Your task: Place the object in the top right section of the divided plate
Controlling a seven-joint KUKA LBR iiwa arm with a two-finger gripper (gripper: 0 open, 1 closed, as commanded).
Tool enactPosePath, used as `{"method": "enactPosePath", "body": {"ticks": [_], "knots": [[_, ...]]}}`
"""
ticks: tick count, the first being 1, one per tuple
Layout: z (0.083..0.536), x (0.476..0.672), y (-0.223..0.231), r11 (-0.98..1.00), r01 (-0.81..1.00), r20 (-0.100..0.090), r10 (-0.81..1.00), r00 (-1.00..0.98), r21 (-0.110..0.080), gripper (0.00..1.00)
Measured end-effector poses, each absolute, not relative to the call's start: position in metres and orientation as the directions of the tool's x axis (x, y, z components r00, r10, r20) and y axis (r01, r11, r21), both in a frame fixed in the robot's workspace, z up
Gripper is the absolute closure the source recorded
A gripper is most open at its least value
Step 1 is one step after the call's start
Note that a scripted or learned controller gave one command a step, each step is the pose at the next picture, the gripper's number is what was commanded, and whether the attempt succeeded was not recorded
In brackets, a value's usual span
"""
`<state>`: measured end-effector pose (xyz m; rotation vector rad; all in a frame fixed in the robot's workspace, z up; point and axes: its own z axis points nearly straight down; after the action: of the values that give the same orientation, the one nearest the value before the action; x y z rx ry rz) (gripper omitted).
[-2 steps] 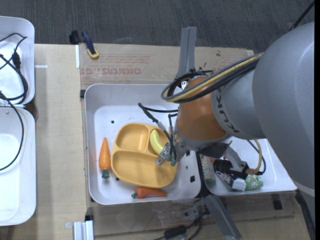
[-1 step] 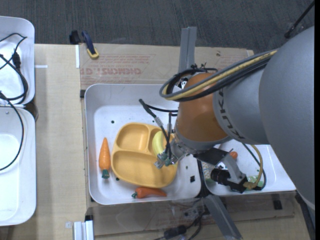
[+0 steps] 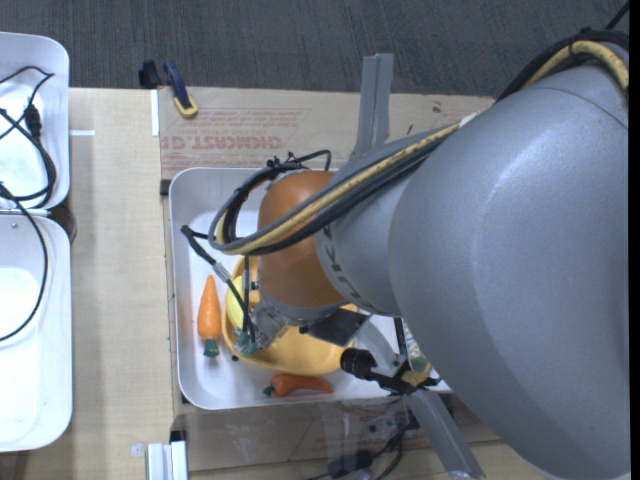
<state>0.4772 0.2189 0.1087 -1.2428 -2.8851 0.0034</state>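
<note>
We look down at a slant on a pale wooden desk (image 3: 115, 298), where a large grey robot arm (image 3: 500, 248) reaches in from the right and covers much of the scene. Its orange band (image 3: 290, 238) sits over the middle of a shallow white bin (image 3: 185, 268), with black and yellow cables (image 3: 270, 230) looping across it. Under the band the wrist points down into the bin, and the pincer (image 3: 247, 340) sits low over a yellow plate (image 3: 290, 353); we cannot tell whether it is apart or together, since the arm hides most of it. An orange carrot (image 3: 208, 313) lies in the bin just left of the plate, its green tip toward us (it looks like a toy). A second carrot (image 3: 300, 385) lies along the near edge of the bin, beside the plate's rim. The plate's sections are hidden under the arm, so we cannot tell which holds anything. On the far left, another white bin (image 3: 30, 268) carries thin black wires (image 3: 25, 148). A small blue and yellow clamp (image 3: 175, 88) rests at the desk's far edge.
</note>
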Motion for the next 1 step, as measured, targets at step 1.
{"method": "enactPosePath", "body": {"ticks": [1], "knots": [[0.1168, 0.4775, 0.2171, 0.686, 0.727, -0.001, 0.727, -0.686, -0.005, 1.00]]}}
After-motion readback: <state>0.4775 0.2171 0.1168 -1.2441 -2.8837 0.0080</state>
